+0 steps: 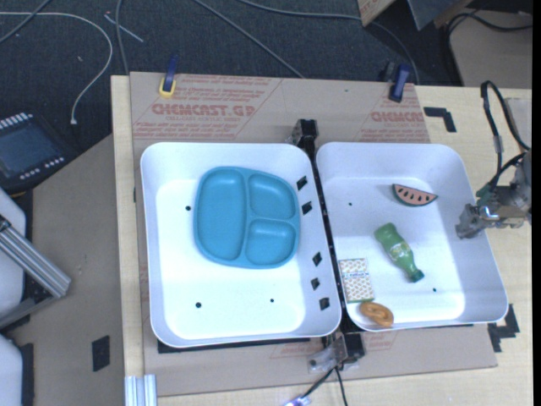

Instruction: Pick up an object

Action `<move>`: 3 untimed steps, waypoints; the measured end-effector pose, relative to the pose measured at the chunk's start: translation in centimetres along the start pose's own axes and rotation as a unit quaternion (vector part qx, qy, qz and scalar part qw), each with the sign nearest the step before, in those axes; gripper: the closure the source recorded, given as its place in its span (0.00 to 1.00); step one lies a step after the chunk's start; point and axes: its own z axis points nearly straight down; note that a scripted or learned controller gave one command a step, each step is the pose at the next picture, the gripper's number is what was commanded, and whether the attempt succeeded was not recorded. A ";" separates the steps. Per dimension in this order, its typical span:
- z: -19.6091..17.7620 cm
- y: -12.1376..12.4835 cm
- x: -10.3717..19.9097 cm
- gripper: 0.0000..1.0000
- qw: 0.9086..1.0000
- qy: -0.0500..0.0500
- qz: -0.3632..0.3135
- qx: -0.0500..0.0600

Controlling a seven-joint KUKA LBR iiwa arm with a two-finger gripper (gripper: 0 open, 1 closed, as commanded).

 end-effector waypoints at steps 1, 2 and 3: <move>-0.2 0.9 4.4 1.00 1.000 0.002 -0.002 0.002; -0.7 3.2 8.8 1.00 1.000 0.002 -0.003 0.001; -1.7 4.6 13.3 1.00 1.000 0.002 -0.003 0.001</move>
